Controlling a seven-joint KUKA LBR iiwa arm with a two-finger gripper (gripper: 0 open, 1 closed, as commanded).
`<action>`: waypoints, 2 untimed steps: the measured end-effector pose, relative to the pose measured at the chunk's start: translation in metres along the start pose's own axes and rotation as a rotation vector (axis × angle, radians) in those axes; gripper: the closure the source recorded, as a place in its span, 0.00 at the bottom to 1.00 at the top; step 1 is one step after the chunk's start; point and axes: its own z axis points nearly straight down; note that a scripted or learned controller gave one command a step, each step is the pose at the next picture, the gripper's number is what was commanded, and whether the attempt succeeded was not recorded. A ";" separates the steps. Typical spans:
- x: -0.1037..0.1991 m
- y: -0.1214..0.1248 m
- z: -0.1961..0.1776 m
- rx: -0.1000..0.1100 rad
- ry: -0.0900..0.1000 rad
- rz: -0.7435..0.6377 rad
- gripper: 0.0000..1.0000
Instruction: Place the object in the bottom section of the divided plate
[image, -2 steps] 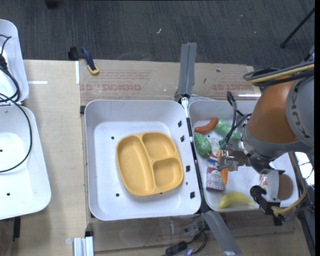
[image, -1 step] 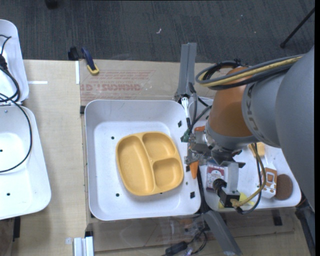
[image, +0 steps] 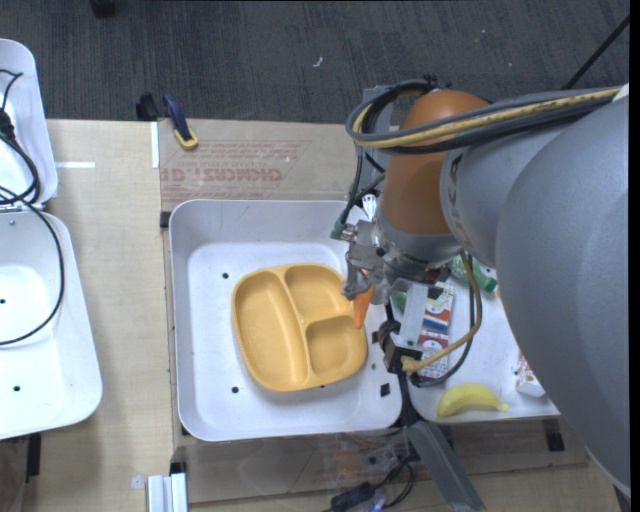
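Near edge of view: a banana (image: 472, 400) lies in the right bin (image: 520, 408), beside a printed packet (image: 435, 330). Next, the left bin (image: 200, 300) carries the yellow divided plate (image: 298, 326); all three sections look bare. At the plate's right rim the hand (image: 362, 296) hangs low, with a small orange object (image: 361, 309), carrot-like, showing at its tip. Fingers appear closed on it, though the wrist hides most of the grip. Farther back, a cardboard sheet (image: 240, 165) lies on the counter. Judgement: pickup appears done; the object is over the plate's edge, placement and release remain.
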 end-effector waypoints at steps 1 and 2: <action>0.016 0.006 -0.019 -0.001 0.000 -0.076 1.00; 0.071 -0.008 -0.004 0.001 -0.001 -0.021 1.00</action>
